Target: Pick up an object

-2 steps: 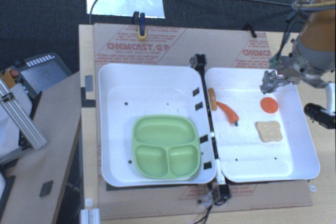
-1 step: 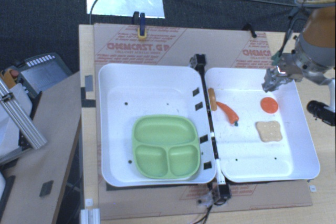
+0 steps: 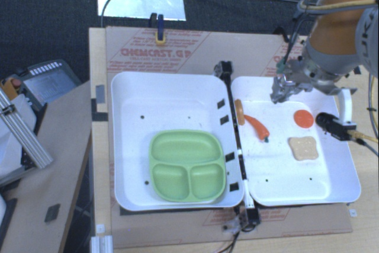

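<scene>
Presently, findings as follows.

Arm: the grey arm with the orange band reaches in from the right and hangs over the upper part of the right-hand shallow white bin (image 3: 331, 189).

Gripper: the two-finger metal gripper (image 3: 283, 93) points down near the bin's upper left area; whether it is apart or together cannot be told at this angle. Nothing is seen clamped in it.

Candidate objects, right bin: a curved orange-red chilli-shaped piece with a dark tip (image 3: 257, 126) lies near the centre divider; a small tan oblong piece (image 3: 239, 110) sits just beside it at the divider; a flat red-orange disc (image 3: 304, 119) lies to the right; a pale beige toast-shaped slab (image 3: 303, 149) lies below the disc.

Spacing: the items are spread apart on the bin floor, which in my judgement leaves room for a descent on each.

Left bin: the left-hand white bin (image 3: 136, 98) bears a light green three-compartment plastic tray (image 3: 187, 165), probably as a receiving place.

Assessment: pick not yet made; the gripper stands nearest the chilli and the tan piece.
</scene>
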